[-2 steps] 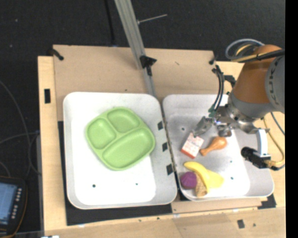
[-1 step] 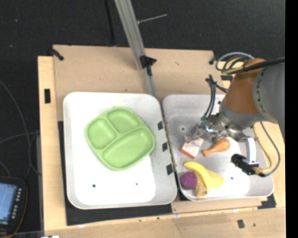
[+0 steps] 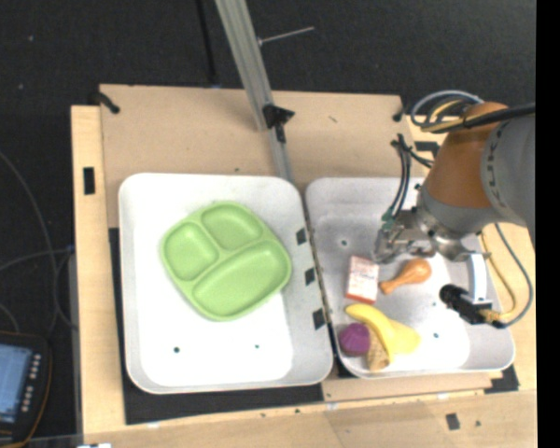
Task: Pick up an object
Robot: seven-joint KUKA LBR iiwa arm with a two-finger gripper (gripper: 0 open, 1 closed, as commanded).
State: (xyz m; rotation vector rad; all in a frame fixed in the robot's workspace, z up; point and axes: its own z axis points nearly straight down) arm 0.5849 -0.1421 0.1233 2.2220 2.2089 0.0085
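Currently I am watching the gripper hanging low inside the right bin, with the grey arm reaching in from 3 o'clock. Whether the claw is wide, narrow or closed on anything, I cannot tell; its tip is lost against the bin floor.

I am counting 5 loose things in that bin. 1 small white and red carton is lying just below the gripper, toward 6 o'clock of it. 1 orange toy drumstick is lying at about 4 o'clock of the gripper, close beside the carton. 1 yellow banana is resting toward 6 o'clock of the bin, with 1 purple ball-like toy touching it at 9 o'clock and 1 tan, cone-like piece tucked under its lower end. They are sitting scattered as grasp candidates, I judge, and the carton and drumstick look like the nearest picks.

Over in the left bin I am seeing 1 green divided plate, with 3 compartments, lying flat near the centre, well apart from the gripper.
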